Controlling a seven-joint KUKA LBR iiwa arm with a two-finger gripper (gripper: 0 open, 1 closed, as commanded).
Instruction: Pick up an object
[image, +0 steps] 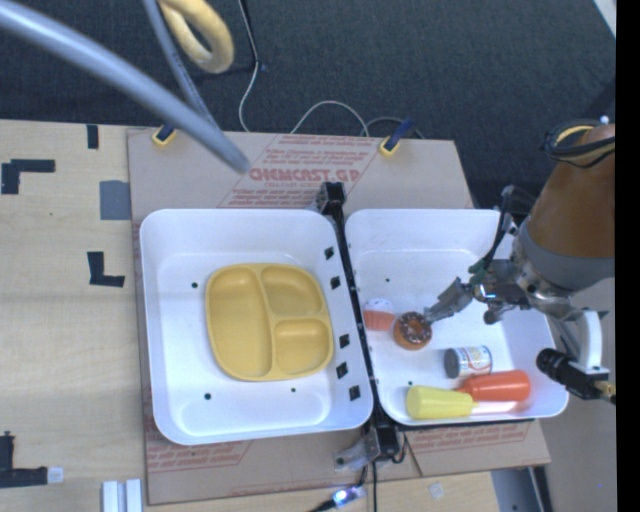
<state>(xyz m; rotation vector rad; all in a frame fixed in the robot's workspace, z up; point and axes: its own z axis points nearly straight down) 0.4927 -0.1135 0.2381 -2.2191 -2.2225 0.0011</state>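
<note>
There were two white bins side by side, smooth and shallow, with round corners. The left bin (170, 300) held one yellow plate (268, 320). It was smooth plastic, squarish with soft corners, and split into three parts. The right bin (420, 235) held five small things. One was a round brown donut (411, 331) with a bumpy top. Beside it lay one little orange and white piece (377, 317). One short can (468, 360) lay on its side, shiny with a dark end. One long orange thing (497, 385) and one smooth yellow thing (438, 402) lay near the front. The gripper (440, 305) was dark and thin, with its tip just beside the donut. Open or closed, nobody could tell.
</note>
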